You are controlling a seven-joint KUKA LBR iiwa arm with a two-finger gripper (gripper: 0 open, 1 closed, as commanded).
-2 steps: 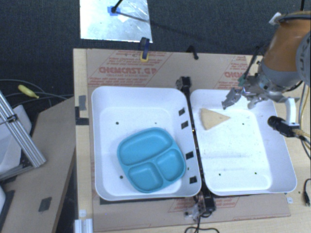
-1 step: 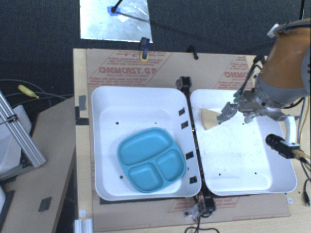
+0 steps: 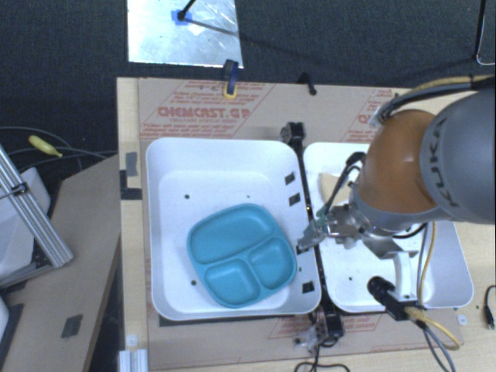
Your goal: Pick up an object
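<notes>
In the camera view, the grey arm (image 3: 457, 157) is reaching in from the right and hanging over the right bin (image 3: 453, 281), its orange band (image 3: 395, 165) covering much of that bin's upper half. The gripper (image 3: 316, 234) is sitting low at the arm's left end, right at the seam where the two bins are meeting, just beside the right wall of the left bin (image 3: 167, 208). Its tip is showing as a small dark and metallic cluster. Whether it is open or closed cannot be told from this angle, and nothing is visibly sitting in its grasp.

A blue divided plate (image 3: 240, 256) is lying flat in the left bin, in the lower middle part, turned at a slight angle with its two smaller compartments facing the lower right. Its right edge is lying near the gripper but is apart from it. In the right bin, a pale tan piece (image 3: 328, 184) is peeking out near the upper left corner, partly hidden behind the arm's wrist and a black cable; what it is cannot be made out.

Both bins are resting on a brown printed cardboard sheet (image 3: 201, 111). A yellow cable (image 3: 435, 329) is trailing off below the right bin.
</notes>
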